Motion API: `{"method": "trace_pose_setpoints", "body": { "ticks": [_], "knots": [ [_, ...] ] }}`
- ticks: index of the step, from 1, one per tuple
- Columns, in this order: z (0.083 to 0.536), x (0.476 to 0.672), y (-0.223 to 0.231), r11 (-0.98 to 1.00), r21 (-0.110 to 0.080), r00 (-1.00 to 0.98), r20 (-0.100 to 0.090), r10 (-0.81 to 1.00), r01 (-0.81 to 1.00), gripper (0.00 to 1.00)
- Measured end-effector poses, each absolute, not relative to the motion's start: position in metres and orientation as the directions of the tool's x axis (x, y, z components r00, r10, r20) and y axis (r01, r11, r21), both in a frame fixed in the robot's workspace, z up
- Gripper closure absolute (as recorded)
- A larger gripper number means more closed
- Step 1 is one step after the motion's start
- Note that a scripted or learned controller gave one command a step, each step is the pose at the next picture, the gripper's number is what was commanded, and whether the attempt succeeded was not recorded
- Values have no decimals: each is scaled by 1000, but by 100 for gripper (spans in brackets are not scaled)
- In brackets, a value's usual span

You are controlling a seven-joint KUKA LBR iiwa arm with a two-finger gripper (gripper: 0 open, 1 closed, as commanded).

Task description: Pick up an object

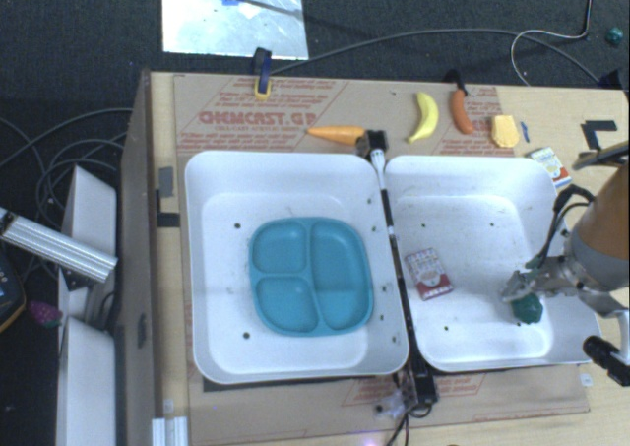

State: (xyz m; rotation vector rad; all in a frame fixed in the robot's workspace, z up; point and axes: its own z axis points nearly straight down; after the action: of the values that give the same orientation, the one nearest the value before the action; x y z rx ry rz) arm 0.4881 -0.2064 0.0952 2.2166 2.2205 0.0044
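Small dark-green object [529,310] lies on the floor of the right bin [472,188], near that bin's front-right corner; the gripper [527,291] sits directly over it, seemingly touching its top, though whether the claw is released or clenched cannot be told from this angle. Red-and-white card [428,273] lies in the same bin, well apart toward the left wall; the left bin [221,188] beside it bears a blue divided plate [311,274]. Judged step: grasp attempt on the green object; next move calls for closing firmly, then a straight lift.

Small dark-green object [529,310] in right bin, near right wall.
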Motion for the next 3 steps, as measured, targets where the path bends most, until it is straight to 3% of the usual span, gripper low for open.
{"method": "trace_pose_setpoints", "body": {
  "ticks": [1,2,3],
  "knots": [
    [140,487,-183,3,3,-3,-1,1000,1000,100],
    [133,487,-207,1,2,-1,-1,1000,1000,100],
    [133,487,-206,1,2,-1,-1,1000,1000,0]
  ]
}}
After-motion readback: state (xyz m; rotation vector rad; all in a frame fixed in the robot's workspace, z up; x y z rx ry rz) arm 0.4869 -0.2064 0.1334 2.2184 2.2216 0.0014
